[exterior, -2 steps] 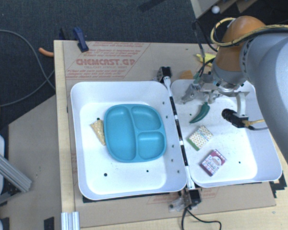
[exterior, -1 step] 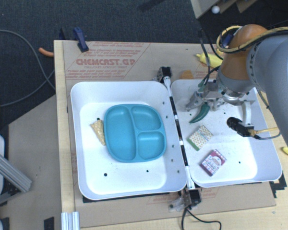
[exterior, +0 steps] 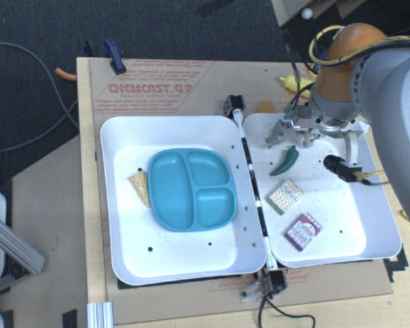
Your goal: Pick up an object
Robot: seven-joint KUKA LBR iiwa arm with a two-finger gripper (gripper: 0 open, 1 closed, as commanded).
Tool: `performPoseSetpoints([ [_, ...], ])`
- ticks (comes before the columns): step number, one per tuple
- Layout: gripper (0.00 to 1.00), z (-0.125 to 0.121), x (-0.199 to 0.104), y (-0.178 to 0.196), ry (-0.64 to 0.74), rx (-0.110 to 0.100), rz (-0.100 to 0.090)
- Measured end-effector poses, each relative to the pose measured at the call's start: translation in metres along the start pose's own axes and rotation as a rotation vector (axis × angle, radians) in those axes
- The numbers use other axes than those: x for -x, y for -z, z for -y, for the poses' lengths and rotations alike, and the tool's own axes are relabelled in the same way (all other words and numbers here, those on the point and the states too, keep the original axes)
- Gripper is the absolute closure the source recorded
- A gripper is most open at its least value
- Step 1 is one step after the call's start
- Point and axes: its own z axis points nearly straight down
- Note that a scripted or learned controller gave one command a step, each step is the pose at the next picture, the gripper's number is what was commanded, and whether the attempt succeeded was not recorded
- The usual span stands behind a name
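The arm reaches in from the right, wrist bent down, tool (exterior: 292, 137) low over the right bin (exterior: 379, 241) above a green pepper (exterior: 285, 161); whether it is parted or closed, I cannot tell.

Smooth, faintly glossy white plastic for both bins (exterior: 123, 183). Matt blue plastic, moulded smooth, for the tray (exterior: 191, 186). Table (exterior: 150, 87) faced in dull brown cardboard-like sheet with red print. Green pepper (exterior: 285, 161) with a slick, plastic-looking skin. Printed paper or foil on the two packets (exterior: 285, 195) (exterior: 303, 231). Bare grey metal on the gripper (exterior: 295, 130); glossy orange band (exterior: 352, 43).
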Motion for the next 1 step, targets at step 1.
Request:
performPoseSetpoints([
  [1, 0.0, 0.0481, -0.0196, -0.0004, -0.001, -0.003, -0.002],
])
